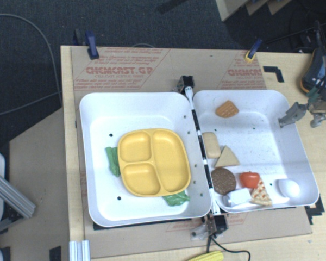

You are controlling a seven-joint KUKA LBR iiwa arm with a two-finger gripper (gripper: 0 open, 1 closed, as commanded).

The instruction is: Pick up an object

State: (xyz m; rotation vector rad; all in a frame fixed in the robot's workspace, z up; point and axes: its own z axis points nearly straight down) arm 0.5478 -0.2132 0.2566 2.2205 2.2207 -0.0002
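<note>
— On the tabletop (152,69), what is laid out?

— Two shallow white bins with rounded corners are seen side by side on printed brown cardboard. The left bin (98,113) is taken up by a glossy yellow plate (153,162) divided into three compartments; green leafy pieces (113,160) are tucked under its 9 o'clock edge and another green scrap (176,199) under its 5 o'clock corner.

— And the right bin (271,140)?

— Toy foods are gathered along its 6 to 9 o'clock side. A pale rounded bread-like block (210,144) is set against the dividing wall, touched by a tan wedge (227,157). A dark brown round patty (223,180) lies below them, with a red tomato (250,179) just beside it, then a pizza slice (261,194), a white flat piece (239,197) and a smooth white egg (288,188). An orange textured cookie (226,109) is placed apart at 12 o'clock.

— Where is the tool (300,115)?

— It is seen at the bin's 3 o'clock rim, above the wall, well apart from the foods. Whether it is released or clenched cannot be told; nothing is seen in it.
</note>
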